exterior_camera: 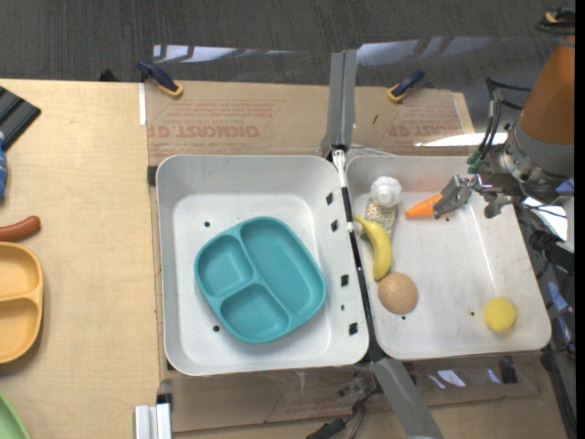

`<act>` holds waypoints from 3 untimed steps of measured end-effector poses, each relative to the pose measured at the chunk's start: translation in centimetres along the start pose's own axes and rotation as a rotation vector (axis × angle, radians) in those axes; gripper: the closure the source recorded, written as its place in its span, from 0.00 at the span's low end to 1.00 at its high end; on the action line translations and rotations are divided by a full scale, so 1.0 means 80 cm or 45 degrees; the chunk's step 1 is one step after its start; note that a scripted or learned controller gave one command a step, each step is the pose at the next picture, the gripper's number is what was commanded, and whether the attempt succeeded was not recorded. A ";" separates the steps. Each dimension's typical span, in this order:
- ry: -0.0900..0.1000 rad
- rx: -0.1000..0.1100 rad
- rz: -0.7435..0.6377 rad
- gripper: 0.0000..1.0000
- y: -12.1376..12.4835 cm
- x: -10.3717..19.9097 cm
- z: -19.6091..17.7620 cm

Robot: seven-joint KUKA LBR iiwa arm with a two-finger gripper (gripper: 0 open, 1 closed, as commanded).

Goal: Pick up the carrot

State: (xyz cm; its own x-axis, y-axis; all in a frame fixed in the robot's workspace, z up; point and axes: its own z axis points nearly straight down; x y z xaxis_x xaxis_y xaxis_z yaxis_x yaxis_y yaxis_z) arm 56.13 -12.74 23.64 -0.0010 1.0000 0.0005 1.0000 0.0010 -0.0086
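Bench (73, 154) is light wood, with a brown cardboard sheet (238, 122) under the bins, held by two blue-and-yellow clamps (160, 79) at the back edge. Dark grey carpet (274, 7) behind the bench.

Count: two white bins. Left bin (178, 273) holds one teal three-section plate (260, 279). Right bin (457, 332) holds five things: one carrot (421, 208), one banana (377, 247), one white bottle (385, 198), one brown egg-shaped thing (398, 293), one yellow ball (499, 315). On the bench at far left: one orange divided plate (16, 305), partly cut off by the frame edge, and one red sausage-like piece (18, 228).

Carrot sits in the back part of the right bin, right of the bottle, well apart from the ball. Long axis runs roughly left-right, slightly tilted; narrow tip points left toward the bottle, thick end is at the gripper.

Gripper (454, 199) comes in from the right at the carrot's thick end. One finger (450, 196) touches or overlaps that end. Can't tell the finger gap, or whether the carrot is actually between the fingers.
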 end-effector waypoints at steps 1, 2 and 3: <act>-0.001 -0.004 -0.339 0.00 0.062 -0.013 0.024; -0.003 -0.010 -0.612 0.00 0.095 -0.064 0.167; 0.001 -0.001 -0.610 1.00 0.093 -0.065 0.161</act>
State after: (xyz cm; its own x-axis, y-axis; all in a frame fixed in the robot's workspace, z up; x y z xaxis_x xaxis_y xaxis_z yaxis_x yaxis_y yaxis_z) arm 63.48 -17.90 10.69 -0.4618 0.8870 0.0052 0.8869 0.4618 -0.0066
